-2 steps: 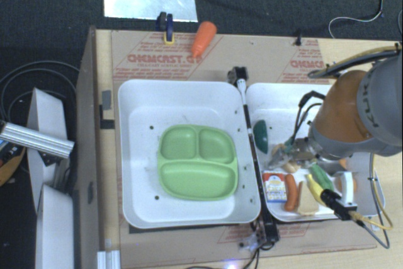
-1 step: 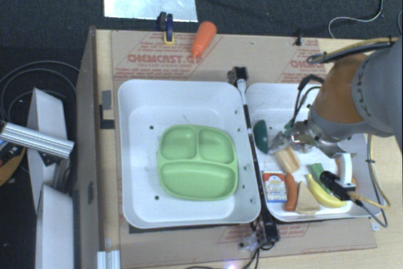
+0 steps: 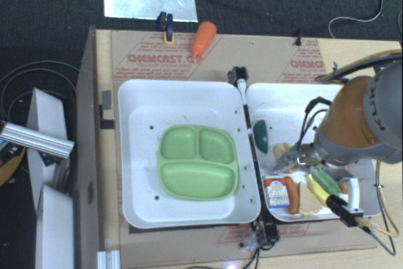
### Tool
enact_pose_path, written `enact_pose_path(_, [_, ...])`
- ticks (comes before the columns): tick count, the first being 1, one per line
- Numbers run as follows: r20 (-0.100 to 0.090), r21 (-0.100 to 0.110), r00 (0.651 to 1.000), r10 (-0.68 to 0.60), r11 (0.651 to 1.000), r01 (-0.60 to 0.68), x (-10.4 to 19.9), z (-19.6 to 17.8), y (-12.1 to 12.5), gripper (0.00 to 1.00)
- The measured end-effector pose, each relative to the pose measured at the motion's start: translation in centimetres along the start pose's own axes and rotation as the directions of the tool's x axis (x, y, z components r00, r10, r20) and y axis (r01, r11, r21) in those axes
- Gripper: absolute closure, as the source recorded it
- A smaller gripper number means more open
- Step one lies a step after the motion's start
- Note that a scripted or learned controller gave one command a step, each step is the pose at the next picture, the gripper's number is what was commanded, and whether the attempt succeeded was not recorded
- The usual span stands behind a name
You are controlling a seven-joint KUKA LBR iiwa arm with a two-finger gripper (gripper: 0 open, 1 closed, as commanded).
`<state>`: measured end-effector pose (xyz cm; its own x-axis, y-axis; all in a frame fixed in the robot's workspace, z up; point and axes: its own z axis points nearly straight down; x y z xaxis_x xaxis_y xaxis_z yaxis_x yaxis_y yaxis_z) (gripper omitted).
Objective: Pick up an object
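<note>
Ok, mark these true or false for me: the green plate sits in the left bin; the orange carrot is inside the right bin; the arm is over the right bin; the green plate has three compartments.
1. The green plate sits in the left bin: true.
2. The orange carrot is inside the right bin: false, it lies on the bench behind both bins.
3. The arm is over the right bin: true.
4. The green plate has three compartments: true.

A robotics lab bench, set up for testing.

The grey arm with its orange band (image 3: 352,116) leans over two white bins (image 3: 135,135) on a cardboard-covered bench (image 3: 151,57); loose cables (image 3: 25,82) trail across dark carpet, and aluminium framing (image 3: 38,138) stands at the side.
</note>
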<state>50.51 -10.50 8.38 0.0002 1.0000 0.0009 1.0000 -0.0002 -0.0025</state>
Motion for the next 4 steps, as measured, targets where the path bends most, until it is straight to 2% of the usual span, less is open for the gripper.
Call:
enact_pose_path(1, [0.001,-0.006,1.000,-0.005,1.000,0.005,1.8,-0.1,3.5,0.00])
enact_pose_path(2, [0.000,0.000,1.000,-0.001,1.000,0.001,1.9,0.0,0.3,0.00])
enact_pose_path(3, [0.002,-0.008,1.000,-0.005,1.000,0.005,2.0,-0.1,5.8,0.00])
enact_pose_path(4, [0.001,-0.002,1.000,-0.002,1.000,0.002,1.1,0.0,4.0,0.00])
